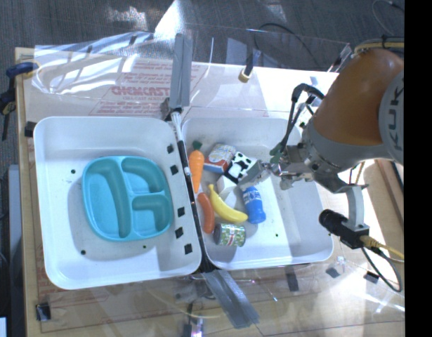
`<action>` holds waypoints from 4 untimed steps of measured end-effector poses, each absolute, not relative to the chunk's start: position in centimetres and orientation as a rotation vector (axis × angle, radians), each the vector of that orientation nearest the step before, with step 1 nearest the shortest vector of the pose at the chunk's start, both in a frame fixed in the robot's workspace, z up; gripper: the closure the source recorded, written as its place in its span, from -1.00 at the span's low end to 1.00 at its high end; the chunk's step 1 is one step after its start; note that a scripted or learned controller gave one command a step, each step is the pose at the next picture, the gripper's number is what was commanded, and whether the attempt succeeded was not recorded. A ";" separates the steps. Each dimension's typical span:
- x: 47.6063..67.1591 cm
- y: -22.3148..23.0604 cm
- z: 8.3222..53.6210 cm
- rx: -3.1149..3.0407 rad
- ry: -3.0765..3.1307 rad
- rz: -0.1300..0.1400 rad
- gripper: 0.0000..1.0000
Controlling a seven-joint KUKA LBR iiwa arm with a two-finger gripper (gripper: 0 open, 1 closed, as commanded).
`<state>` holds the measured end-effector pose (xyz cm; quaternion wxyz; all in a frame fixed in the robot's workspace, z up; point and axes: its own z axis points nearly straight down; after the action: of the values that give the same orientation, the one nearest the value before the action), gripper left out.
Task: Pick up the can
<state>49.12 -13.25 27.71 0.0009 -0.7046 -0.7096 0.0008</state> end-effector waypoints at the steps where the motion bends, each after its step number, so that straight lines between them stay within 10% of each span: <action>1: 54.9 -12.5 9.6 -2.218 -2.220 0.005 -1.00; 2: 60.6 -15.9 9.2 -2.272 -2.169 0.003 -1.00; 3: 58.5 -16.7 9.1 -2.348 -2.080 0.005 -1.00; 4: 62.6 -15.4 9.2 -2.414 -1.995 0.016 -1.00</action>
<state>62.64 -15.44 9.21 0.0052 -0.7708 -0.6370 0.0052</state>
